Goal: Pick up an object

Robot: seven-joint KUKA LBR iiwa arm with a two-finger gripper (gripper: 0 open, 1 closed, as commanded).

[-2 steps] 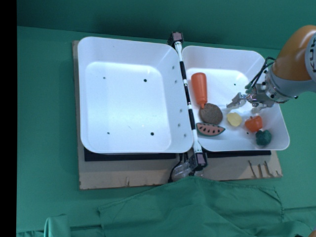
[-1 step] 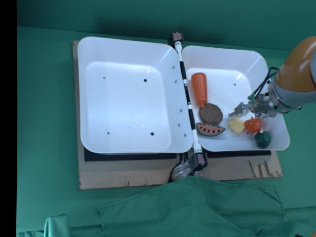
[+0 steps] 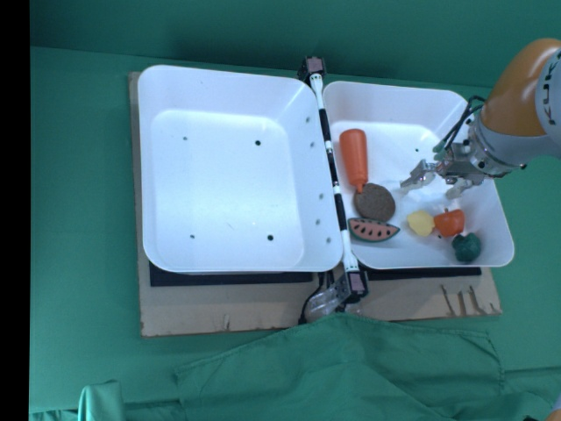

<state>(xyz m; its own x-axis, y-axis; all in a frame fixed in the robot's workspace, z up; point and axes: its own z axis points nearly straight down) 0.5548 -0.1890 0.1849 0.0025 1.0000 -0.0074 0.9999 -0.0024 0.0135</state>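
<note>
Upper arm cut off by the right edge of the view, only the grey wrist with its orange band (image 3: 526,82) showing. Hard to read the silvery two-finger gripper (image 3: 436,181) exactly, yet fingers seen spread apart, open, with nothing between them. Hovering over the right shallow white plastic bin (image 3: 394,103), just above a small yellow rounded toy fruit (image 3: 421,224) and a red-orange toy pepper (image 3: 450,222), those two touching each other. Dark green knobbly toy vegetable (image 3: 467,247) tucked into the near right corner, its shape too small to make out further.

Along the left wall of that bin: long orange toy carrot (image 3: 354,157), long axis running away from the camera, narrower end nearer, tip touching a flat brown round disc (image 3: 375,201). Just below the disc, a toy watermelon slice (image 3: 373,230), lying crosswise, rind toward the near rim. Open white floor in the far and middle part of this bin.

Left shallow white plastic bin (image 3: 175,95) alongside, joined by a black-and-white divider bar (image 3: 329,160). Both on a brown cardboard sheet (image 3: 175,310) over the green-covered worktop (image 3: 79,191). Rumpled green cloth (image 3: 351,367) in the foreground, covering part of the cardboard's near edge.
</note>
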